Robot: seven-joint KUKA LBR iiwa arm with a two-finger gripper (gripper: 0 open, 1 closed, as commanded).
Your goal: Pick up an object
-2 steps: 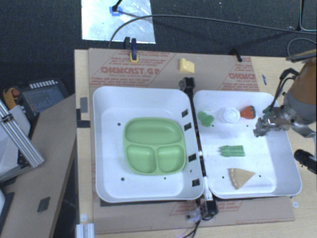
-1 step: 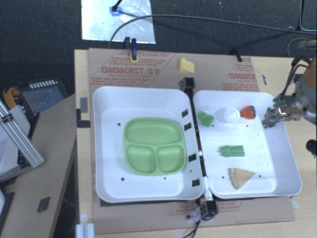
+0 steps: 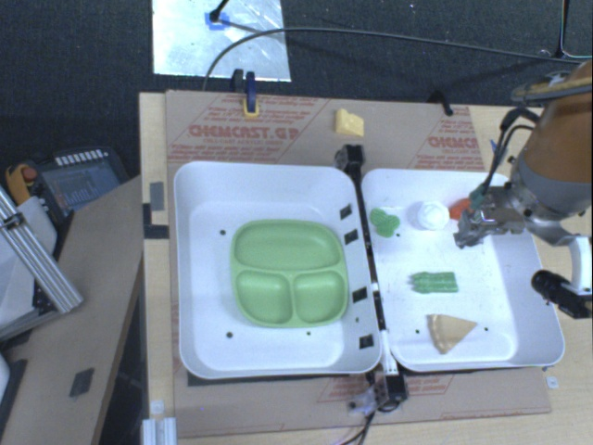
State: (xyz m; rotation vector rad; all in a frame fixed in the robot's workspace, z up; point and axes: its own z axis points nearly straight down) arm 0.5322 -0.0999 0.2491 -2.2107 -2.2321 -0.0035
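Arm poised over the right bin, nothing visibly grasped.
The hand hangs low near a white disc and an orange piece; whether it is open I cannot tell. A good pick means centring over one small item before closing. Also there: a green blob, a ridged green strip, a tan wedge. A glossy green tray sits in the left bin.

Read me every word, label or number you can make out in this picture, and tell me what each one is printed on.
"CHEMCAST GP", red print on the brown sheet under the bins, behind the left bin.
Red print on the same sheet behind the right bin: probably the same brand, too blurred to read for certain.
Handheld control pendant at far left: screen and keys too small to read.
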